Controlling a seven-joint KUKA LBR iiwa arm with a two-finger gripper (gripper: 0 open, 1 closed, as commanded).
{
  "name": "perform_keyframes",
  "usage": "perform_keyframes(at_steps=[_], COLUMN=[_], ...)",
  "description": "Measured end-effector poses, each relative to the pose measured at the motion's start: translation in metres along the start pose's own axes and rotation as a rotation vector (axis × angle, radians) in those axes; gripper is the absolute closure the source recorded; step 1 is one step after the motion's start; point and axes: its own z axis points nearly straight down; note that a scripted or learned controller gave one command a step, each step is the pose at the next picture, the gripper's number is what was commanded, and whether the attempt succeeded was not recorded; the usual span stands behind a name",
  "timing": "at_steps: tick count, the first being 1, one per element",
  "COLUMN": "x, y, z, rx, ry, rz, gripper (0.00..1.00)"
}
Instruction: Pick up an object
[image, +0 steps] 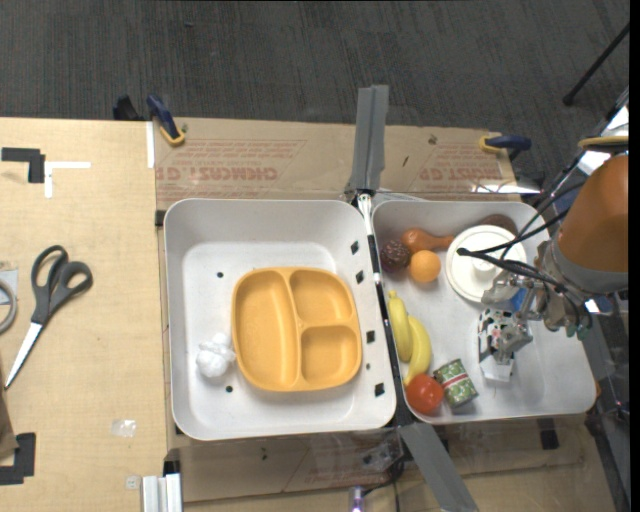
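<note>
Two shallow white bins sit side by side: the left bin (190, 300) carries a yellow divided tray (296, 327) with a crumpled white wad (213, 356) just beside its left edge. The right bin (560, 385) holds the rest. The arm (600, 225) (orange band showing) reaches in, its gripper (500, 345) low over the bin floor; I cannot tell how it is set. A white plate (480, 262) lies near it. Bananas (410, 335) lie along the left wall, an orange (425, 266) above them, a tomato (424, 394) and a small green can (456, 384) below.
</note>
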Motion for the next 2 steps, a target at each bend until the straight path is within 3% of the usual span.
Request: perform_keyframes(at_steps=[1, 2], x=[-0.030, 0.052], y=[0.072, 0.020], z=[0.018, 0.018], rx=[-0.005, -0.003], ry=[0.010, 0.011], rz=[-0.083, 0.044], gripper=[0.00, 0.00])
